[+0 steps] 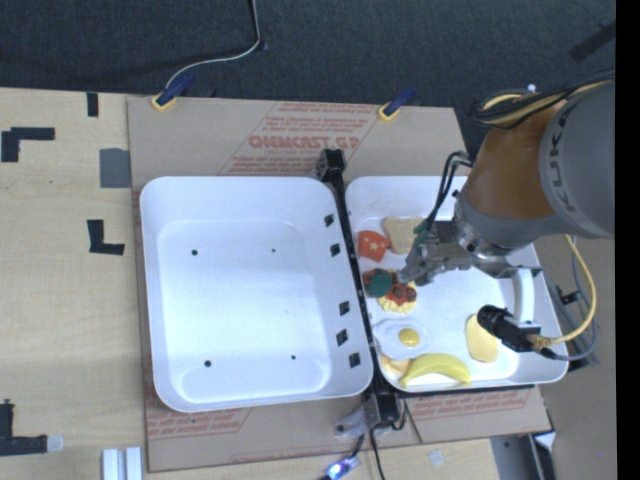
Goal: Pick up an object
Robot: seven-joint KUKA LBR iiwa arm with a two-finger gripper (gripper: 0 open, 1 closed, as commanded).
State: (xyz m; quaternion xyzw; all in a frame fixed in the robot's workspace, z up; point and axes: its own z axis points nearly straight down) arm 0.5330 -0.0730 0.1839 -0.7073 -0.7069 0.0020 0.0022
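While the left bin [240, 288] lies bare, the pincer [415, 271], grip state unclear, hovers over crowded toys [390, 290].

Arm [540, 168] reaches in from right, wrist bent down, gripper [418, 268] low at centre-left.

Right bin [520, 373], all the objects crowded toward its left side. A red piece [372, 244] lies near the divider, a pale tan piece [401, 232] just beside it on the right. Below them, a dark green item [379, 284] touching a small red one [402, 293]. Further down, a fried egg [404, 338], white with a yellow yolk, lying flat. A banana [436, 370] curves along the near rim, and a yellow chunk [481, 342] sits just right of it.
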